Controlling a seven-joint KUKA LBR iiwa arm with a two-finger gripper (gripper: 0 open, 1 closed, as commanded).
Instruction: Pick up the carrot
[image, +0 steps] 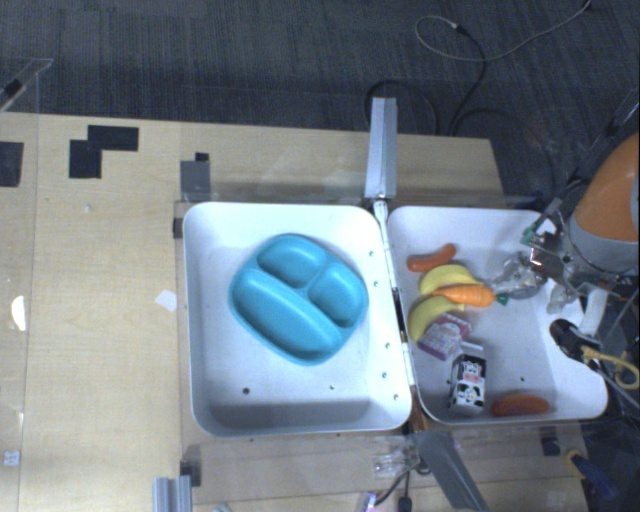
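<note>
Arm (612, 205): cut off at the right border; orange band and grey wrist show, the rest runs out of view.
Gripper (512, 278): small and blurred, over the right bin near its right side; whether the tips are apart or together, cannot tell. Nothing seen between them.
Carrot (467, 295): one, orange with a green end pointing right, lying across the upper banana in the right bin (500, 225), just left of the gripper.
Bananas (440, 300): two yellow ones, the lower partly covered by a purple packet.
Purple packet (442, 338): one; print too small to read.
Carton (468, 384): one, black and white, label not legible.
Sausages: two reddish ones, one (432, 259) above the bananas, one (521, 404) at the bin's lower edge.
Left bin (215, 300): one blue divided plate (298, 297), three compartments.
Bins: two, side by side, touching along the middle.
Cables (575, 340): dark tangle at lower right, hard to sort out.
</note>
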